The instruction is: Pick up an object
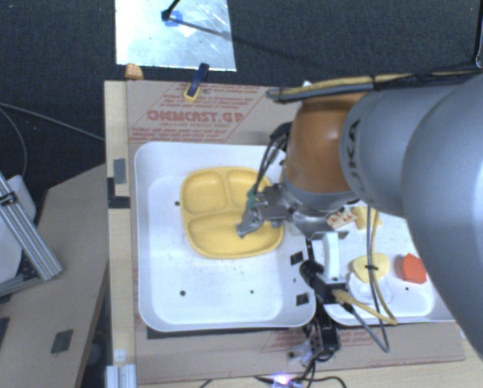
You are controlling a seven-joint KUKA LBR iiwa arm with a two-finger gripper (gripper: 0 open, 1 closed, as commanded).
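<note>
One yellow plastic divided tray (225, 212) lies in the left white bin (164, 297); our gripper (253, 221) sits at its right rim, fingers' opening impossible to tell, tray stretching leftward.

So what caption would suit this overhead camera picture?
Robot arm's gripper reaches down onto a yellow divided plate in the left white bin.

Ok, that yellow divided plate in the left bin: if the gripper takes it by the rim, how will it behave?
The yellow divided plate looks like moulded plastic, so probably stiff and light. It is wide and shallow, so a grasp at the right rim, where the gripper sits, would likely let the far side droop or swing. Its smooth surface may slip, and it should slide, not roll, on the left bin.
</note>
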